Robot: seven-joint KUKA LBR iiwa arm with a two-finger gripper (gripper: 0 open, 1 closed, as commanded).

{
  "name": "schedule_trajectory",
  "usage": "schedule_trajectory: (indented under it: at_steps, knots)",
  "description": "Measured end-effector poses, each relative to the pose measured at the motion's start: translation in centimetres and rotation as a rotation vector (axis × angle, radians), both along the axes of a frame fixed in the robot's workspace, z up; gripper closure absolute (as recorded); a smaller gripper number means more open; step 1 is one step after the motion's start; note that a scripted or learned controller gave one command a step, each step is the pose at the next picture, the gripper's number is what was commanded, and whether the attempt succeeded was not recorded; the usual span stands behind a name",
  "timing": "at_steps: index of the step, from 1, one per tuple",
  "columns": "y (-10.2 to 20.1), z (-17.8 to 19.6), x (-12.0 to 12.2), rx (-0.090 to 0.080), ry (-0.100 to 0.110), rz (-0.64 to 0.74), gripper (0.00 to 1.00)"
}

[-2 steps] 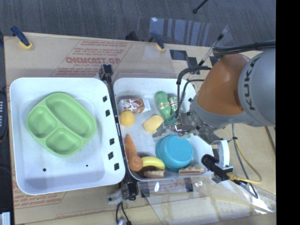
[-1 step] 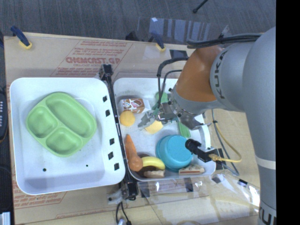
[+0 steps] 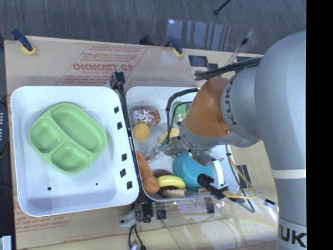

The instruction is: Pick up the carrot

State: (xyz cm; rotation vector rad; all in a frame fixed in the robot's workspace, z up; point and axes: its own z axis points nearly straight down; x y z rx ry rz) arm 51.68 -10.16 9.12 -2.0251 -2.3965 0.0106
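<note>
Camera view shows the carrot (image 3: pixel 147 174) at the right bin's (image 3: pixel 156 94) left wall beside the banana (image 3: pixel 171 182) — jaw state I cannot tell — so approach should descend along its length.

Carrot (image 3: pixel 146 174) orange. Banana (image 3: pixel 171 182) & ball (image 3: pixel 141 132) yellow. Bowl (image 3: pixel 189 170) teal-blue. Divided plate (image 3: pixel 67 137) light green. Both bins (image 3: pixel 31 191) white. Arm (image 3: pixel 270 108) grey w/ orange band. Surface (image 3: pixel 99 61) tan w/ red print.

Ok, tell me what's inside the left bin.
The left bin holds a green divided plate, lying flat toward its back left. Its three compartments look empty. What lies under the plate is covered.
</note>
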Motion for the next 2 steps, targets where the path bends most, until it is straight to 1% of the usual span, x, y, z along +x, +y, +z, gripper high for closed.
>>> schedule_trajectory:
  at_steps: [1, 2]
  knots:
    - [-0.7, 3.8, 8.1, 0.001, -0.006, -0.032, 0.0]
    - [-0.9, 0.0, 3.3, 0.005, 0.002, 0.121, 0.0]
